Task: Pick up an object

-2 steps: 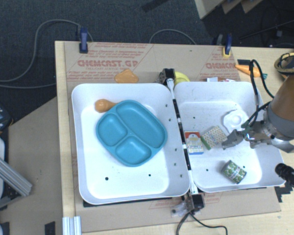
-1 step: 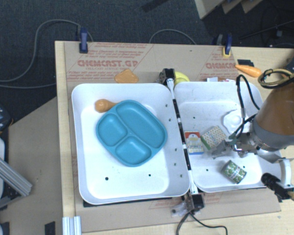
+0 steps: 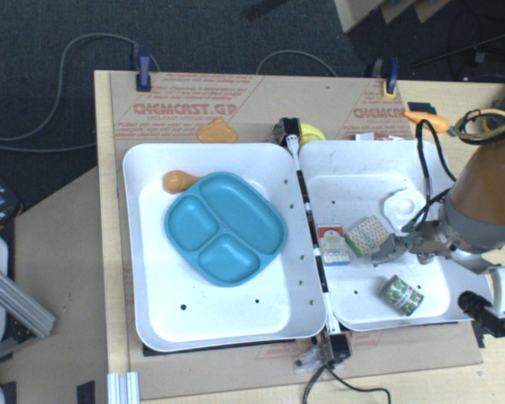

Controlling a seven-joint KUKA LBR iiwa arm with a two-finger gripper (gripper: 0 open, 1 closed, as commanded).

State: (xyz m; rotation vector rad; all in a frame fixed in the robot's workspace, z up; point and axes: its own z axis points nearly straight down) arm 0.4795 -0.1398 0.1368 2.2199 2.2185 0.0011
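Note:
The right bin (image 3: 353,175) holds several small objects. A red and white carton (image 3: 332,245) lies by its left wall. Beside it is a checkered pad (image 3: 366,234), with a white round piece (image 3: 401,206) farther back and a green can (image 3: 401,295) near the front. My gripper (image 3: 397,248) reaches in from the right, low over the bin floor. It sits just right of the checkered pad and behind the green can. Nothing is visibly held.
The left bin (image 3: 151,251) carries a blue divided plate (image 3: 225,225) and a small orange-brown item (image 3: 179,180) at its back left. An orange object (image 3: 217,130) and a yellow one (image 3: 310,133) lie on the bench behind the bins. Cables (image 3: 425,154) loop over the right bin's back corner.

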